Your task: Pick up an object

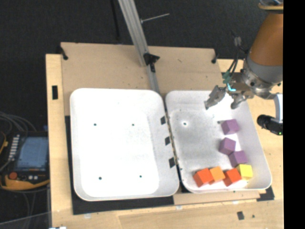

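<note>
While the arm (pixel 267 42) is cut off at the right edge, its gripper (pixel 225 101) hangs fingers apart and empty over the right bin (pixel 190 142); blocks (pixel 230 126) lie near. No writing is legible.

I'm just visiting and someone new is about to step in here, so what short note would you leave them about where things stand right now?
Tool: open, holding nothing, above the far end of the right bin.
Blocks: all in the right bin, along its right side and near edge. Three purple blocks run down the right side: one, one, one. At the near edge sit a yellow block, a red block, a light orange block and an orange block.
Left bin: nearby, beside the right one.
Done: nothing picked up yet.
Left: lower onto one block, close, lift. The top purple one is nearest the tool.
</note>
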`<state>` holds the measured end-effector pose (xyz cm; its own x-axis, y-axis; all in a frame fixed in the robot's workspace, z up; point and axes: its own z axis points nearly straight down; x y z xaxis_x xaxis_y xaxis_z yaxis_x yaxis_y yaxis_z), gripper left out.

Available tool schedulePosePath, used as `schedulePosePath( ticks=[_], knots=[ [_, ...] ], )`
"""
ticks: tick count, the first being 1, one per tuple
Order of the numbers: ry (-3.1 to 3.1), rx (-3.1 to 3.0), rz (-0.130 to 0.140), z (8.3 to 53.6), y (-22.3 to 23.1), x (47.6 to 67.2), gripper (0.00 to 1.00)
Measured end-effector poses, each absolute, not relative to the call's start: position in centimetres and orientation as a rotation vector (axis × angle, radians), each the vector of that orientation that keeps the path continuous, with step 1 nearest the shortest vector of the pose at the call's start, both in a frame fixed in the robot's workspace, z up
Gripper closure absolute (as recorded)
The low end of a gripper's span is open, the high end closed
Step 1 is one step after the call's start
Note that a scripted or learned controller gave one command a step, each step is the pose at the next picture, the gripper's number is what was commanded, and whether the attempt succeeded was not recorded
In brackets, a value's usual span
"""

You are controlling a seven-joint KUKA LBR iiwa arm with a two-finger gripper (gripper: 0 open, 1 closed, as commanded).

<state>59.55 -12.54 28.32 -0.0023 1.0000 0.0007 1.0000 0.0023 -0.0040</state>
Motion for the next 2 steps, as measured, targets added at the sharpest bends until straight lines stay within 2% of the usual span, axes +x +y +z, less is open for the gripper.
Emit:
schedulePosePath(
  ticks=[1, 2],
  knots=[
    [-2.223, -2.220, -0.002, 28.6, -12.5, 59.6, 0.00],
    [-2.217, -2.223, 0.007, 22.7, -13.4, 60.1, 0.00]
  ],
)
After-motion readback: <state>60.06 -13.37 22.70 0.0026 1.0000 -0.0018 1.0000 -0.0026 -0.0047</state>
